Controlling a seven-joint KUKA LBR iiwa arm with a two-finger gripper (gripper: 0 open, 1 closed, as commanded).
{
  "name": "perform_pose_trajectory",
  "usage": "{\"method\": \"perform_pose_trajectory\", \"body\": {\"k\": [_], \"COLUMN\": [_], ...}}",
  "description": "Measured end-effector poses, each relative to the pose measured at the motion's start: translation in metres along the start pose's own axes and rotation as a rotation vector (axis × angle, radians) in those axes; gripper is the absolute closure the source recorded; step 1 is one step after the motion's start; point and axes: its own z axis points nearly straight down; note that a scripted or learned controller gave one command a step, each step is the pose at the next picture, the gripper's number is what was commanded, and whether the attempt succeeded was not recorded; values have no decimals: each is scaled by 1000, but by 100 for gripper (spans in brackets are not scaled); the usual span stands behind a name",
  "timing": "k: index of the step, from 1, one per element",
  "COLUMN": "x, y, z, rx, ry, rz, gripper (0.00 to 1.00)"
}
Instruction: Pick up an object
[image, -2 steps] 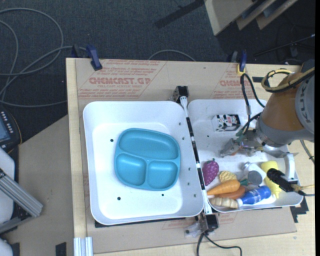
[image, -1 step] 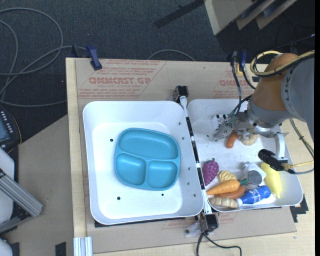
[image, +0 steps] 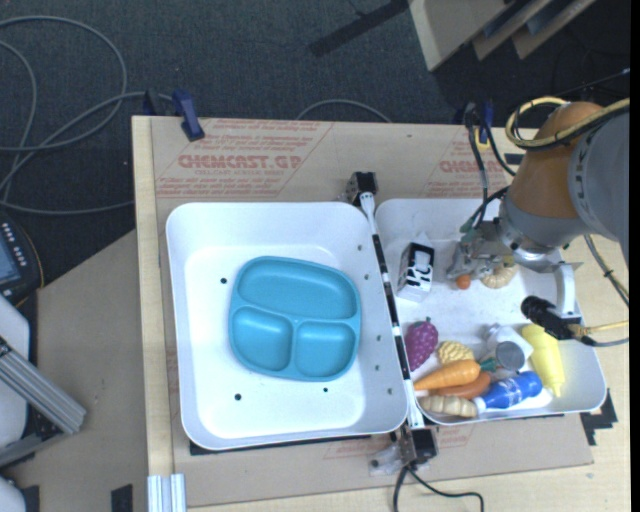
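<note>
Right bin's (image: 590, 395) near edge: carrot (image: 450, 376), blue bottle (image: 510, 390), banana (image: 545, 358). Tool (image: 478, 262) low at far end; finger state cannot be told.

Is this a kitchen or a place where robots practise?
Probably a robot lab. An arm reaches over two white bins, one holding toy food like a carrot, and cables trail on the floor.
</note>
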Motion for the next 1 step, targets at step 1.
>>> {"method": "perform_pose_trajectory", "body": {"k": [1], "x": [77], "y": [-15], "z": [-96], "rx": [-6], "ry": [2], "rz": [-7], "gripper": [100]}}
